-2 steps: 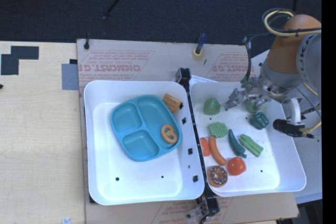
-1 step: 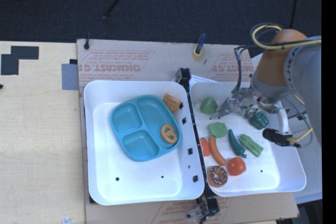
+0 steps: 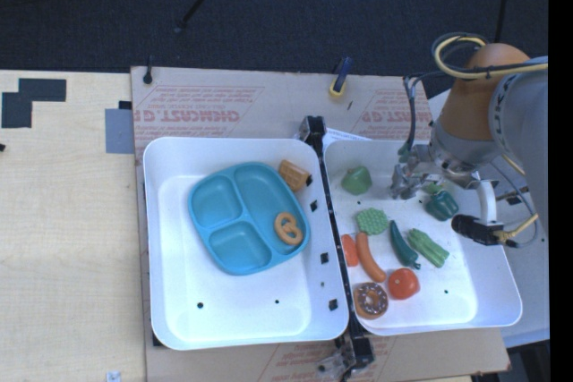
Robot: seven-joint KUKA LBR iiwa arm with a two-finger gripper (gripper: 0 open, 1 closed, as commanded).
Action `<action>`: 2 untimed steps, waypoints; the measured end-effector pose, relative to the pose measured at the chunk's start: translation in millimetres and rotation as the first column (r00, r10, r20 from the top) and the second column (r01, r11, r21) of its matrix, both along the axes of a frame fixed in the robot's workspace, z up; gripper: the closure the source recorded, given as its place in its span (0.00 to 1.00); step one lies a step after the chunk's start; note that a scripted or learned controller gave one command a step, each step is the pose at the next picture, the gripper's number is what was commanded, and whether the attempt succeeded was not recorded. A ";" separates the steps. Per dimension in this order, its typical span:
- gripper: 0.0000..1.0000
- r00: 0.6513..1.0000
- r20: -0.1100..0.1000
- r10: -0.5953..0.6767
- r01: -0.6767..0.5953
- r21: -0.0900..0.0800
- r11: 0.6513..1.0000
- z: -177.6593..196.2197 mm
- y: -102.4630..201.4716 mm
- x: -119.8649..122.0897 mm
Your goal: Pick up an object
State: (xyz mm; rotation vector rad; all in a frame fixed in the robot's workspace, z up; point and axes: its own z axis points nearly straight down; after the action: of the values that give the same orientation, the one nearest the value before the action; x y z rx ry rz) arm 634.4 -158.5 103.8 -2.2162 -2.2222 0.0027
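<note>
Jaws (image 3: 410, 182) of grey arm, opening unreadable, hang low in right-hand shallow white bin (image 3: 488, 304), near dark green plastic pepper (image 3: 441, 205) and pale green toy (image 3: 356, 181), seemingly positioned to choose between them.

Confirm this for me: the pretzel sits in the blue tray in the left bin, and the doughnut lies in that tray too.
Half right. The camera view shows the pretzel in the blue tray in the left bin, but the doughnut lies in the right bin, near its front left corner, beside the tomato.
</note>
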 end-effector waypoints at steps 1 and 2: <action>1.00 1.000 0.006 -0.003 0.003 -0.002 1.000 45.1 -5.3 5.9; 1.00 1.000 0.007 -0.005 0.005 -0.002 1.000 100.6 -4.7 -3.4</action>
State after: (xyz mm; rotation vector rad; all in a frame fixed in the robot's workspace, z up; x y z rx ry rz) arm 631.0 -163.3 204.4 -2.2262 -2.2205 -0.0026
